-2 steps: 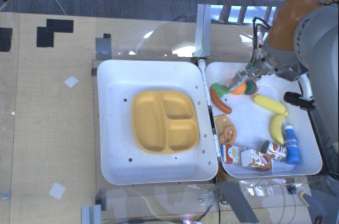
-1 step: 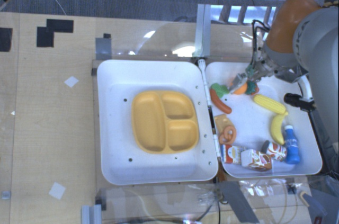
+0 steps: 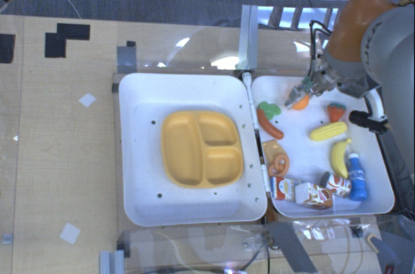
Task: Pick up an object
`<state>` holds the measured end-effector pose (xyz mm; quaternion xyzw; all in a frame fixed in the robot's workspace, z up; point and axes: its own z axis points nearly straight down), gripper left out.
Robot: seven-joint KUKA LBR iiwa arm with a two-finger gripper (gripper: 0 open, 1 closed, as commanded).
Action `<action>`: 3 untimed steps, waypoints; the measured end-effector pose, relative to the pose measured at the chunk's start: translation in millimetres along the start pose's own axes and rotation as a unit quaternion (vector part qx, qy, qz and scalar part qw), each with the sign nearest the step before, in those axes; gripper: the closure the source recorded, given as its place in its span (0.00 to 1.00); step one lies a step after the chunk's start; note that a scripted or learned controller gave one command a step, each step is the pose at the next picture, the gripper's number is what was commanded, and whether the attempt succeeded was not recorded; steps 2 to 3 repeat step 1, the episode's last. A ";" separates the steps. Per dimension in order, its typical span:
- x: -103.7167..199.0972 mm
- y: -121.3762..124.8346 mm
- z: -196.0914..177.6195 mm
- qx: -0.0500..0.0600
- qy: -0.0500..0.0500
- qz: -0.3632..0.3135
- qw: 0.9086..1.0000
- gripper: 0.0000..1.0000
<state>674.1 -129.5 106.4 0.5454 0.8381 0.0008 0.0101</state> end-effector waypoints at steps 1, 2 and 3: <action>62.7 23.9 -127.0 -0.002 0.005 0.081 0.997 1.00; 62.7 23.9 -127.0 -0.002 0.005 0.081 0.997 1.00; 62.7 23.9 -127.0 -0.002 0.005 0.081 0.997 1.00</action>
